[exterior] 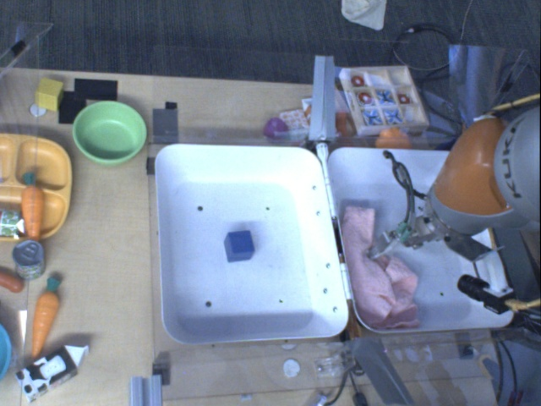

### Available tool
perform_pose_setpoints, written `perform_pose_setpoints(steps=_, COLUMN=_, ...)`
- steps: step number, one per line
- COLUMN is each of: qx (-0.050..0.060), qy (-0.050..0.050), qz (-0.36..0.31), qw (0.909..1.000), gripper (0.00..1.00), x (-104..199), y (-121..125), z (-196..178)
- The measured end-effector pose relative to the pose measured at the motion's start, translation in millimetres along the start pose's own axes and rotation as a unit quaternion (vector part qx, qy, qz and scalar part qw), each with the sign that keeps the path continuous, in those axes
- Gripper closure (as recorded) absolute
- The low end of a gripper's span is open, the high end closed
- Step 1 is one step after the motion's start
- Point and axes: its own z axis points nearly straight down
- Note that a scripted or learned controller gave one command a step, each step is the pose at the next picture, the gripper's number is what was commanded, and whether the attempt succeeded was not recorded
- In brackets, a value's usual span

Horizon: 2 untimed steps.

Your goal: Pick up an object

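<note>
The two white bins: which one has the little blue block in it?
The left bin holds the blue block. The right bin holds a pink cloth instead, under the gripper.

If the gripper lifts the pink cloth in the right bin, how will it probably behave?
The pink cloth lies crumpled in folds, so it is probably soft and would droop when lifted. It looks light. Pinched by one fold, it may unfold or slip from the gripper above it.

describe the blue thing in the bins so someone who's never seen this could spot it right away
Start at the two white bins side by side and take the left bin. Near its middle, slightly left of centre, sits a small blue cube alone on the white floor. The right bin holds a crumpled pink cloth with the arm's tool over it, so the cube's dark blue colour and boxy shape make it unmistakable.
</note>
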Motion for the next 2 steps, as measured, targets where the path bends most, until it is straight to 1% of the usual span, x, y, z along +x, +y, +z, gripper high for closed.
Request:
perform_pose_setpoints(steps=1, qx=-0.002, qy=-0.001, qz=0.042, qw=0.9991, gripper=0.00, x=8.3, y=54.7, z=1.9)
perform_pose_setpoints(steps=2, qx=-0.002, qy=-0.001, qz=0.003, qw=1.0000, gripper=0.00, x=11.1, y=-45.9, z=0.9)
